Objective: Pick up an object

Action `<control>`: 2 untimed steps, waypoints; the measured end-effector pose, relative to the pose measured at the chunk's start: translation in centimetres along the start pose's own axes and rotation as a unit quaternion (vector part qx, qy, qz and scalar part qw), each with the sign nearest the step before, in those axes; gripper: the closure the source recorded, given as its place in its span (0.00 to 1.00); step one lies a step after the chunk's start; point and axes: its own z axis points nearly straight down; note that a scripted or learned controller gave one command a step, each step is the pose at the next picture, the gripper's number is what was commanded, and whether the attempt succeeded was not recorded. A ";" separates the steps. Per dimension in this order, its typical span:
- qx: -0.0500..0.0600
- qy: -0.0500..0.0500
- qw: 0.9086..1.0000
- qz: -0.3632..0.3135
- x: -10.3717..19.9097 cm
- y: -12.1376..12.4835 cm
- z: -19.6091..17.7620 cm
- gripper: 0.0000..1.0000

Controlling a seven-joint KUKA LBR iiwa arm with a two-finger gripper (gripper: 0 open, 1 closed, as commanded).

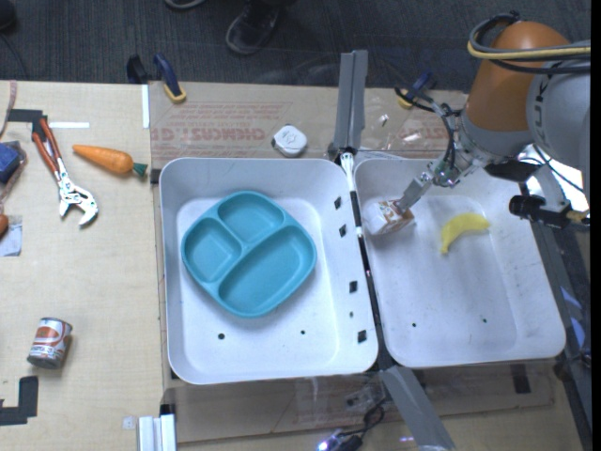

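Note:
In the right bin [470, 327] a yellow banana [465, 230] lies near the middle, toward the back. A small brown and white object [388, 218] rests near the bin's left wall. My gripper [398, 210] slants down from the grey arm with the orange band [512, 73] and its tip sits right at that small object. Whether the object is in its grasp is not clear from this angle. The banana lies apart from the gripper, to its right.
A blue divided plate [249, 252] lies in the left bin [188, 346]. On the bench to the left are a carrot [105, 159], a wrench [62, 178] and a small can [49, 340]. A white round item [290, 140] sits behind the bins.

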 end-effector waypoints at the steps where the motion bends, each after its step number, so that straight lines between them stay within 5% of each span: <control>1: 0.003 0.006 0.997 0.079 -4.4 -12.4 3.7 0.00; 2: 0.002 0.004 0.997 0.081 -4.5 -12.3 2.7 1.00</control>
